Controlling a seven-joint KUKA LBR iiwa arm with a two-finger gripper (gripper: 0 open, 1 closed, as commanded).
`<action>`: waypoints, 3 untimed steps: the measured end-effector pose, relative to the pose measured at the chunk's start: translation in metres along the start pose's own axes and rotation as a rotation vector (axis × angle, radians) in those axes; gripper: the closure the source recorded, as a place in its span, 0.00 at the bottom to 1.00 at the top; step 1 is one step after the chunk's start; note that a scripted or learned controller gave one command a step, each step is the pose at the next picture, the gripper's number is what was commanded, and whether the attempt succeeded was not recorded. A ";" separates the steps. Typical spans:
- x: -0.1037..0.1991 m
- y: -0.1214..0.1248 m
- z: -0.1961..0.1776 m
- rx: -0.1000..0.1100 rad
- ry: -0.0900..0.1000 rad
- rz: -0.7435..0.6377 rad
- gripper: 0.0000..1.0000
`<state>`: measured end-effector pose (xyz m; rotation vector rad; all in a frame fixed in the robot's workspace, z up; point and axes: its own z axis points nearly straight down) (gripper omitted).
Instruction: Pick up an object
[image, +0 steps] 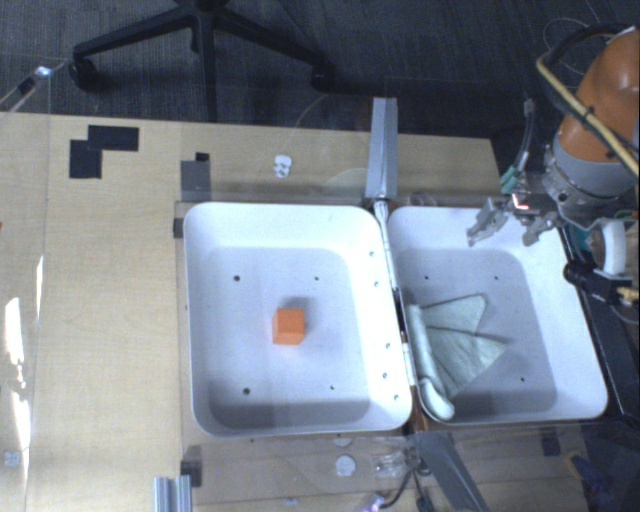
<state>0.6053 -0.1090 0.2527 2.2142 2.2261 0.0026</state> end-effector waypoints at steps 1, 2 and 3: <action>0.017 -0.002 0.153 -0.003 0.000 -0.204 0.00; 0.017 -0.001 0.141 -0.008 0.000 -0.206 1.00; 0.044 -0.030 0.067 -0.001 0.000 0.046 1.00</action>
